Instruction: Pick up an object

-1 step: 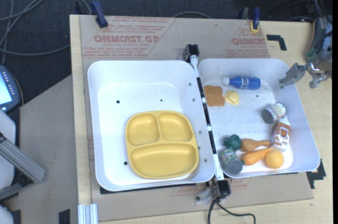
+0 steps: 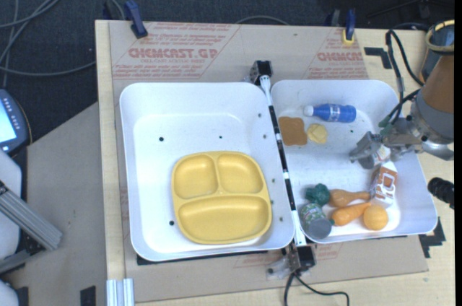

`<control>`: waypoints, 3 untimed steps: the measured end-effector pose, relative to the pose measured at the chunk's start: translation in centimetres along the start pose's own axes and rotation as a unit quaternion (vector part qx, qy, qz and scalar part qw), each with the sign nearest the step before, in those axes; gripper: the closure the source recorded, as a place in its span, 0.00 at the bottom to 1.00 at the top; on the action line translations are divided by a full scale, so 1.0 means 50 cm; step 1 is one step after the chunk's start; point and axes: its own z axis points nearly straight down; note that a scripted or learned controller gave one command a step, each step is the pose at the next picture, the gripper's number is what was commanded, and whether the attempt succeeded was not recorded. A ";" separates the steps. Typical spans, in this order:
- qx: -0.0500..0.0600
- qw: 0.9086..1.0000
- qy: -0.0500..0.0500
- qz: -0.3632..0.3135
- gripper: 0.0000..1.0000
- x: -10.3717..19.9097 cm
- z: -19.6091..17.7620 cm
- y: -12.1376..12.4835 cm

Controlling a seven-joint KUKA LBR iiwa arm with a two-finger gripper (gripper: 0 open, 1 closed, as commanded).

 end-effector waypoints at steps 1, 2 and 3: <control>-0.001 1.000 0.000 -0.004 0.00 0.161 0.177 0.036; -0.001 1.000 -0.001 0.002 0.00 0.145 0.186 -0.087; -0.005 1.000 -0.003 0.001 1.00 0.147 0.165 -0.080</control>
